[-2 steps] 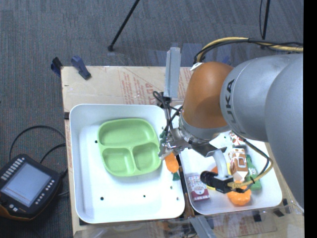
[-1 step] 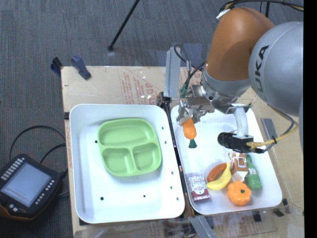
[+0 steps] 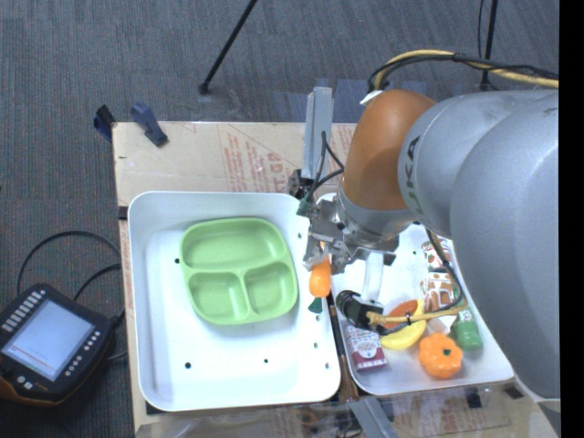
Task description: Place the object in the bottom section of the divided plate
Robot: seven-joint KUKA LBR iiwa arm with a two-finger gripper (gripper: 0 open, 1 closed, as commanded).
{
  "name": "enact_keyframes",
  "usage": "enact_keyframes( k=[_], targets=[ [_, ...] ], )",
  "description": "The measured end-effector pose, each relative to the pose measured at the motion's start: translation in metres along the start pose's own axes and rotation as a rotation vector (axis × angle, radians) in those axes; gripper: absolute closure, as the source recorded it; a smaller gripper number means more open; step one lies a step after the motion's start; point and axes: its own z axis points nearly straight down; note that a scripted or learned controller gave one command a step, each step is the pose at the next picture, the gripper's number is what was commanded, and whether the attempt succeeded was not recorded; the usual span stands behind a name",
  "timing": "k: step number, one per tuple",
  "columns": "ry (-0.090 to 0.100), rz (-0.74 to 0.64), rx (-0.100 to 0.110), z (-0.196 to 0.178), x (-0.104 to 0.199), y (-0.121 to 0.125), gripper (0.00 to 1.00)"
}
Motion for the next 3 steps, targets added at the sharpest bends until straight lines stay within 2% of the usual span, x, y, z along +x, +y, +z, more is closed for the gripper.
enact_keyframes(
  k=[1,2,3],
  targets=[
    [0.0,0.113,-0.004,-0.079,0.069,0.052,1.0],
    [-0.002,0.146,-0.003,-0.116,0.075,-0.076,1.0],
    [-0.002,0.146,-0.004,-0.117,0.075,-0.076,0.0]
  ],
)
